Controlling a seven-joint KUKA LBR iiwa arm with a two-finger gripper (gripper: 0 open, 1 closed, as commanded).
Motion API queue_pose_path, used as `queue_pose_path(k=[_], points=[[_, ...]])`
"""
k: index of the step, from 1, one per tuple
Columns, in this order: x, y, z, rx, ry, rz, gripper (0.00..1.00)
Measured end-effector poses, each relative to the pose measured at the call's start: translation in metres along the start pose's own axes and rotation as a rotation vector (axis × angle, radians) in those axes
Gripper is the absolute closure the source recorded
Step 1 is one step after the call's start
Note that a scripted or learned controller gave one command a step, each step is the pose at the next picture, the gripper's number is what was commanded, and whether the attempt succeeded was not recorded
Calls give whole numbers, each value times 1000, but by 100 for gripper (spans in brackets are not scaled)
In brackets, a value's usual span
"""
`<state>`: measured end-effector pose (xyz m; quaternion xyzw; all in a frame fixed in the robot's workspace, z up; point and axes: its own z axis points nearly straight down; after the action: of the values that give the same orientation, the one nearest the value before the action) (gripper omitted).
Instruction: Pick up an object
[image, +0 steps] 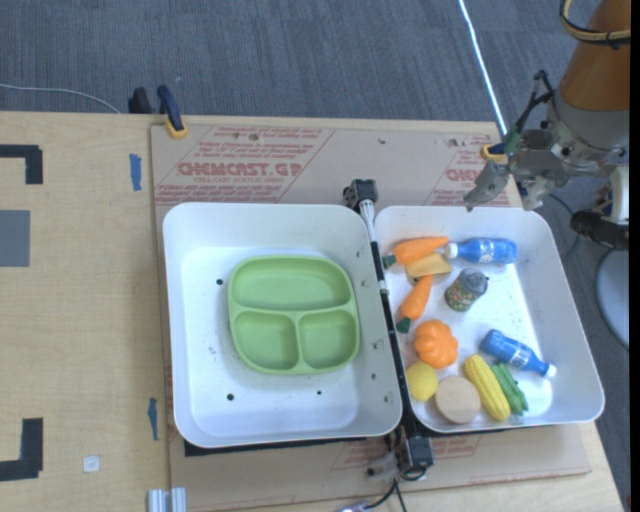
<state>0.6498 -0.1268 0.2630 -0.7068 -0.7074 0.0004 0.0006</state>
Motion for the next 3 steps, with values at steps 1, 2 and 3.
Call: queue_pose_path(k=[1, 2, 3], points=[[27, -25, 149, 0, 0, 0, 0], [29, -47, 177, -6, -1, 1, 0], [33, -65, 177, -4, 0, 2, 0]])
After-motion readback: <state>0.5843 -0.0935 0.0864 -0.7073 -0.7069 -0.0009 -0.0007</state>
